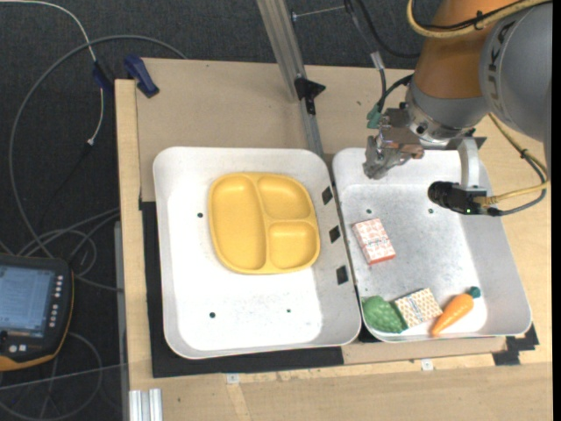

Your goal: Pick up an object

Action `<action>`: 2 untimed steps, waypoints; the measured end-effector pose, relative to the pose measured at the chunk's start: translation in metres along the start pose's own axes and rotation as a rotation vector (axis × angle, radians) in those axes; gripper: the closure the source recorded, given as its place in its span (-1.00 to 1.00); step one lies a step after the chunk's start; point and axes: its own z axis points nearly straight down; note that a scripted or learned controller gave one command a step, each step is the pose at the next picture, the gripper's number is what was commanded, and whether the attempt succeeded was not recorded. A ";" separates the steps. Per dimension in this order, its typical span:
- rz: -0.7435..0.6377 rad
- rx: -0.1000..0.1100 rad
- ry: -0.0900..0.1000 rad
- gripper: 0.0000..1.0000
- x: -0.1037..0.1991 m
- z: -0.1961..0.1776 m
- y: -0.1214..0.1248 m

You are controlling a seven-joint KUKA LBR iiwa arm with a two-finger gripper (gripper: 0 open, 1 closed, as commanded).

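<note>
the gripper point(379, 163) hangs over the right bin's point(438, 235) far-left corner, jaws' state unclear, so the pink box point(373, 240) mid-bin looks the likeliest target.

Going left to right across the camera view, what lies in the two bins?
Yellow divided plate in the left bin → then in the right bin: pink patterned box → green toy → checkered block → toy carrot. The gripper hangs over the right bin's far edge.
</note>
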 end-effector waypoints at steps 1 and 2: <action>0.000 0.001 0.000 1.00 0.054 -0.001 -0.013; 0.000 0.003 0.000 1.00 0.102 0.004 -0.048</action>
